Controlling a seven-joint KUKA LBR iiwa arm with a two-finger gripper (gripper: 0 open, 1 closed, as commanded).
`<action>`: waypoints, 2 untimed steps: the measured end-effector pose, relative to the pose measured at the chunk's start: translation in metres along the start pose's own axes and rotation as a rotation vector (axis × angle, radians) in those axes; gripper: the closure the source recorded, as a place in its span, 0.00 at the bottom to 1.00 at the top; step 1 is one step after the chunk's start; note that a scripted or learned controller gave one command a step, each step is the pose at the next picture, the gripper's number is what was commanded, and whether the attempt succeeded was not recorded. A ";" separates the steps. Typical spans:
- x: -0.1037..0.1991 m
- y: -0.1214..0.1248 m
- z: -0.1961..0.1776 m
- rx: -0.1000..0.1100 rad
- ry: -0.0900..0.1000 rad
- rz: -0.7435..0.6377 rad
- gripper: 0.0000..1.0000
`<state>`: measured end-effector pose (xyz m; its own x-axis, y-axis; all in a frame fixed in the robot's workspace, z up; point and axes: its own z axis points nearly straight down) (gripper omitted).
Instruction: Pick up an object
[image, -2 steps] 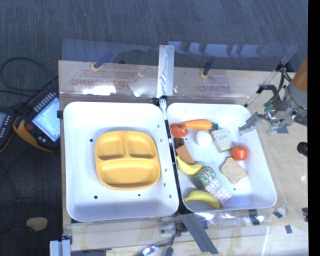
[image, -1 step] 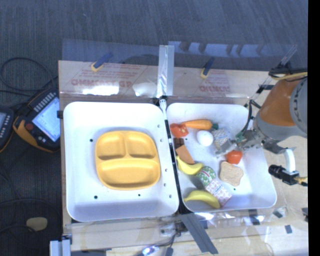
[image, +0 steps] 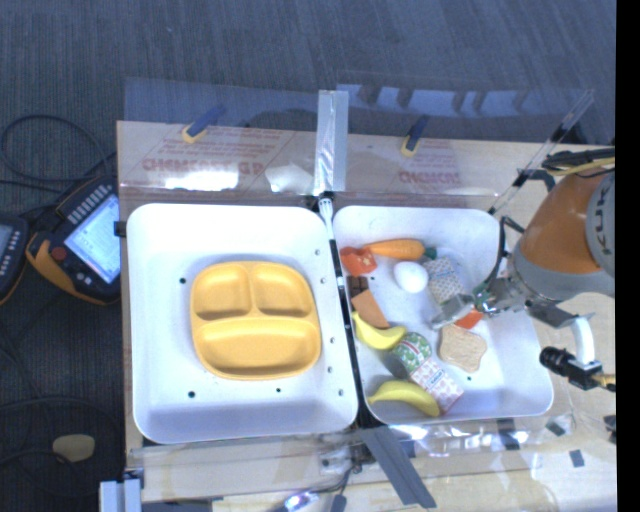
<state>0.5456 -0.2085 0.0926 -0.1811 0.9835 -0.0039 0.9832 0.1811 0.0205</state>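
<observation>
The grey two-finger gripper is seen low in the right white bin; whether it is open or closed cannot be told; a small orange piece and round tan cracker lie just beside it; a miss is risked in such crowding; a yellow divided plate is held by the left white bin.

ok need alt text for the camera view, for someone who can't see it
A grey and orange robot arm reaches from the right into the right white bin, its gripper low among toy foods: a carrot, a white egg, two bananas, a slice of toast. The left bin holds a yellow divided plate.
</observation>
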 end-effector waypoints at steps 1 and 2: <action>-0.002 -0.001 -0.009 0.002 -0.002 0.003 1.00; 0.047 0.061 -0.094 0.021 0.003 0.035 1.00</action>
